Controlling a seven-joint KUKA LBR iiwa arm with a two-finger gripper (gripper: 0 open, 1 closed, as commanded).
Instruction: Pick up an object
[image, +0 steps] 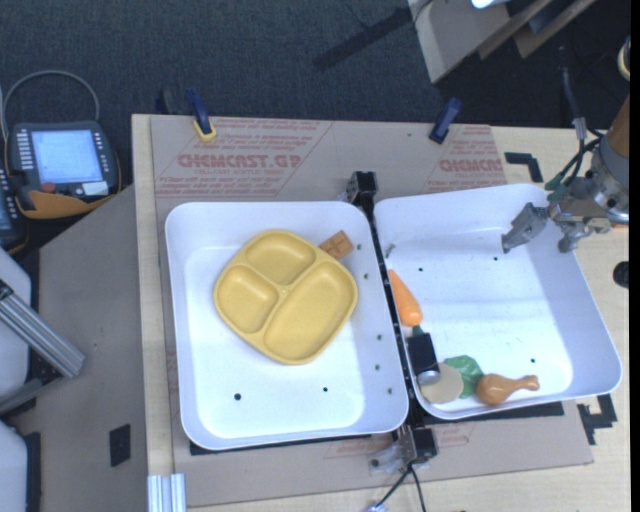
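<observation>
Carrot (404, 297) lies at the right bin's (590, 330) left edge, well apart from the spread, empty jaws (546, 230).

Robotics lab: teach pendant (62, 160), clamped bench board (330, 150), bins (200, 400).

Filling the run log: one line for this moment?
gripper: open, over right bin's far side | holding: nothing | carrot, drumstick: untouched

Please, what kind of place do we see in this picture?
Probably a robot lab or test bench, not a home. Two white bins sit clamped on a board, a control pendant with a screen lies to the left, and a gripper reaches over toy food such as a carrot.
</observation>
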